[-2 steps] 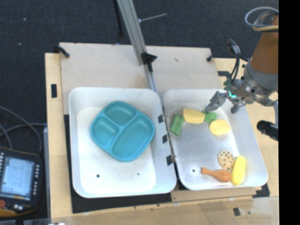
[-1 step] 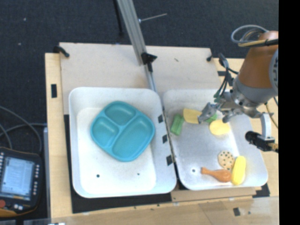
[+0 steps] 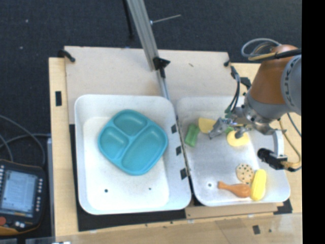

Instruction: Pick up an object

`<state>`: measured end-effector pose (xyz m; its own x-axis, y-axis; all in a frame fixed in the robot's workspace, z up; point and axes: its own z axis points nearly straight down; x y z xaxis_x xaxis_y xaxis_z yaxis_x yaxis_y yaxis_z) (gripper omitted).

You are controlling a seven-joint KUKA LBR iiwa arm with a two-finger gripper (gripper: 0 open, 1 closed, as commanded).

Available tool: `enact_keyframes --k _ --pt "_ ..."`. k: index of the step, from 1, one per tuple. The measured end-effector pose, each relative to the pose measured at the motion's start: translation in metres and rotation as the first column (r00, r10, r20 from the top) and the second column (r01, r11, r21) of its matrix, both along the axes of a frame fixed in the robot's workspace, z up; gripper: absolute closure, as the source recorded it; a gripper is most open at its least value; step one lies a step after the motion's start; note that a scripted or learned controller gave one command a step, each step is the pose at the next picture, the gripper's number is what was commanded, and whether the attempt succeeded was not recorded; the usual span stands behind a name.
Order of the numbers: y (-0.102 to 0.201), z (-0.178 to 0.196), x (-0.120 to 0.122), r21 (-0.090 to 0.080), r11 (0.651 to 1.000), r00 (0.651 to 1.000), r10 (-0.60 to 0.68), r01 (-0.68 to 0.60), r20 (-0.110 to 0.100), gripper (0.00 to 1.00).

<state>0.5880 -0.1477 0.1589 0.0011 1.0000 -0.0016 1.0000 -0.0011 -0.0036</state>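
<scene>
Arm reaching in from three o'clock, gripper [image 3: 229, 128] low over right bin [image 3: 213, 159], finger state unclear, pale yellow round piece [image 3: 237, 139] just at its five o'clock

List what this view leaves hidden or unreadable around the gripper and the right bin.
- Gripper, camera view: fingers too small and dark to read.
- Round yellow piece: its upper edge is covered by the gripper.
- Arm: cut off at the right edge.
- Cookie: surface detail too small to make out.
</scene>
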Motion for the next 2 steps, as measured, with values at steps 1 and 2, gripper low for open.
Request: enact_keyframes --k 1,2 --pt "-0.001 -0.053 -0.001 0.000 1.000 1.000 0.000 0.000 -0.001 0.00" --pt "-0.002 -0.039 0.000 0.001 1.000 1.000 -0.005 0.005 0.006 1.00"
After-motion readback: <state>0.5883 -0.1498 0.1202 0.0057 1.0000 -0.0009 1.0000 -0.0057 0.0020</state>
